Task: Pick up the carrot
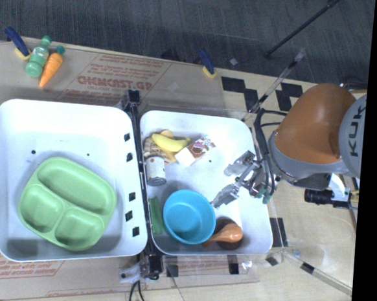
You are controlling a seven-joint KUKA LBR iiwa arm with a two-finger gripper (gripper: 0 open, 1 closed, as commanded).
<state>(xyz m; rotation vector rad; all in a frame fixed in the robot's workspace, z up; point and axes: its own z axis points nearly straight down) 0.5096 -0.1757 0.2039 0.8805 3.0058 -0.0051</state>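
Camera view looks down at a slant on a table (337, 236) carrying two shallow white bins side by side. At ten o'clock in the scene, outside both bins on a brown cardboard sheet (116, 76), lies the small orange carrot (50, 68), tilted, its green top pointing up and right, just beside a green toy bottle (36, 60). The left bin (21, 127) holds a light green divided plate (67, 202). The right bin (248, 223) holds a yellow banana (169, 143) at its twelve o'clock edge, a small red-and-white packet (202, 147) just right of it, a small tin can (154, 169) at nine o'clock, a blue bowl (189, 217) at six o'clock, and an orange-brown rounded object (227, 233) touching the bowl's right side. The grey arm with its orange band (314, 127) reaches in from three o'clock. Its gripper (233, 181) hangs over the right bin's three o'clock side, fingers (238, 165) spread apart with nothing between them, well apart from the carrot.
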